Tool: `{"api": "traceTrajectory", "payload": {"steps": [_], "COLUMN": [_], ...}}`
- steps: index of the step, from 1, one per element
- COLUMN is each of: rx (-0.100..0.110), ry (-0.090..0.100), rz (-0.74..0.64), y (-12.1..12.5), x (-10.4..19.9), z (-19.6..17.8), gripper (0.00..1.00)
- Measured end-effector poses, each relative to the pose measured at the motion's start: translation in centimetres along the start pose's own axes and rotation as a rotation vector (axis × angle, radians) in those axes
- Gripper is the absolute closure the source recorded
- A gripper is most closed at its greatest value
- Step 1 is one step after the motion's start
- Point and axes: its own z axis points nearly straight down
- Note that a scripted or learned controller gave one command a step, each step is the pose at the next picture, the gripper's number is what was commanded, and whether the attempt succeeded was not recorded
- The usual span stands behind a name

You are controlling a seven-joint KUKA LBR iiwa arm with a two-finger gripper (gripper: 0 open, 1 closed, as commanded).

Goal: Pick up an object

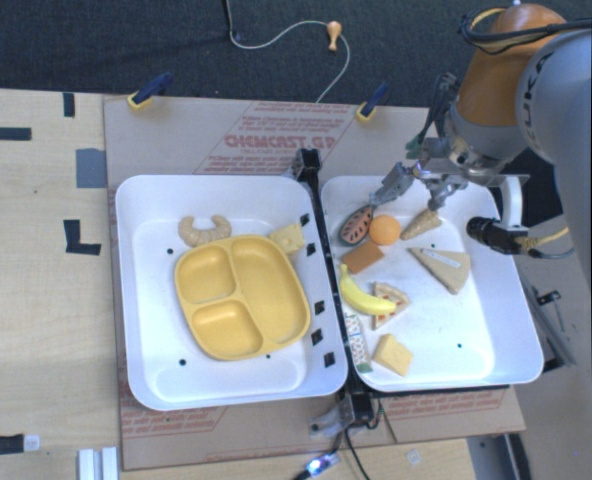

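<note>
Where the arm (536, 78) reaches in over the right bin (496, 353), its gripper (416, 193) hangs above that bin's far end with the two fingers spread apart, one finger (391, 185) slanting toward the divider and the other above a tan wedge (422, 224); nothing sits between them. Taking the orange ball (384, 230) as landmark: the gripper is just beyond it, toward the far rim. Touching the ball on the divider side lies a dark oval piece (357, 226) with red markings, its long axis running diagonally from the ball toward the far rim. Just nearward of the ball is a brown block (363, 257). Nearer still lies a banana (364, 299), its long axis slanting from the divider toward the bin's middle, beside a sandwich-like wedge (391, 298). On the arm's side of the ball rests a pale triangular slice (446, 266), pointing back at the ball. A yellow cheese block (393, 354) lies near the near rim.

Across the divider from the ball, the left bin (141, 298) holds a yellow divided tray (241, 296), a tan curved piece (204, 230) and a small yellow chunk (289, 238).

Both bins rest on cardboard (266, 133) clamped to a pale wooden surface (36, 298) with black tape marks; dark carpet (96, 18) and a white cord (296, 33) lie beyond.
</note>
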Motion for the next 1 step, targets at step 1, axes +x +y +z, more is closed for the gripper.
{"api": "traceTrajectory", "payload": {"steps": [1], "rx": [0.003], "ry": [-0.002], "rz": [0.0], "y": [0.47], "x": [0.47], "z": [4.58], "gripper": [0.0]}}
